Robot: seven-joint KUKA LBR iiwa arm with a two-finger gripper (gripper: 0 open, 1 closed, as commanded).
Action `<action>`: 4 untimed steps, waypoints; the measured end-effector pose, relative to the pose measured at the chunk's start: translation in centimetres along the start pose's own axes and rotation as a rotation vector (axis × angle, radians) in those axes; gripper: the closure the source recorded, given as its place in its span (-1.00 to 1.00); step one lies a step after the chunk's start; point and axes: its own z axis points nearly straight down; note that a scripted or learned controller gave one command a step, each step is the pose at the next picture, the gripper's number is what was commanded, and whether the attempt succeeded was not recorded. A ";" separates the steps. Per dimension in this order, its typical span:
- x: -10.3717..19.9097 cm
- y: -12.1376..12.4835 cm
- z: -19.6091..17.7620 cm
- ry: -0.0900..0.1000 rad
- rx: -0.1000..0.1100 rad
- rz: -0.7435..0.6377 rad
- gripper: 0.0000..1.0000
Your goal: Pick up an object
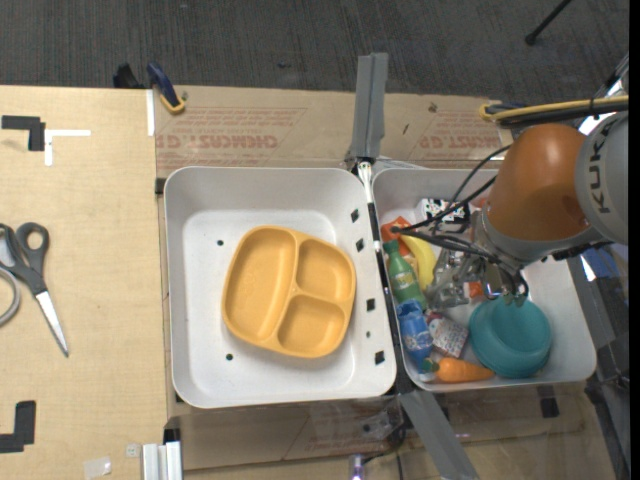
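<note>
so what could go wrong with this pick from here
1. The right bin is crowded: the green bottle, banana, blue packet, carrot and teal bowl lie packed close, so a descent may nudge or snag neighbours rather than isolate one.
2. The arm and its cables cover the bin's middle, so a miss would be hard to spot.
3. The teal bowl looks wide and rounded, so it may slip.
</note>
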 end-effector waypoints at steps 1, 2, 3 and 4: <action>0.4 -4.4 -18.4 -0.009 0.003 -0.193 1.00; 2.0 -1.8 -5.7 -0.005 0.002 -0.426 1.00; 3.2 0.6 -1.3 -0.017 0.010 -0.364 1.00; -1.2 -3.8 -13.7 -0.007 0.003 -0.300 1.00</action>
